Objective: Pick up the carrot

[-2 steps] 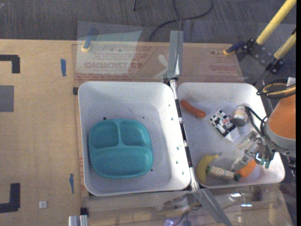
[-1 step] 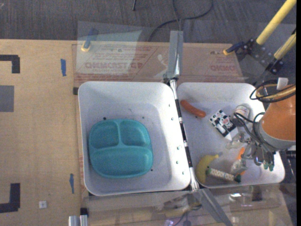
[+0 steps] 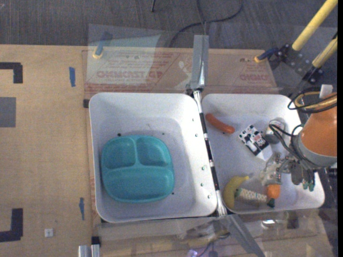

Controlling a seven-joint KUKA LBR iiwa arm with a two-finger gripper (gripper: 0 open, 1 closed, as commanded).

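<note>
A short bright-orange carrot [image 3: 273, 190] lies near the front edge of the right bin [image 3: 241, 103], beside a speckled tan item [image 3: 252, 196] and a yellow banana [image 3: 234, 189]. My gripper [image 3: 278, 168] reaches in from the right and hangs just above and behind the carrot, its metal parts over the bin floor. I see nothing held in it. The arm's orange band [image 3: 321, 135] covers the bin's right side.
A red-orange sausage-shaped piece [image 3: 220, 123] lies at the right bin's back left. A black-and-white patterned block [image 3: 253, 138] sits mid-bin. The left bin [image 3: 107, 108] holds a teal divided plate [image 3: 138, 168]. A metal divider [image 3: 206, 159] separates the bins.
</note>
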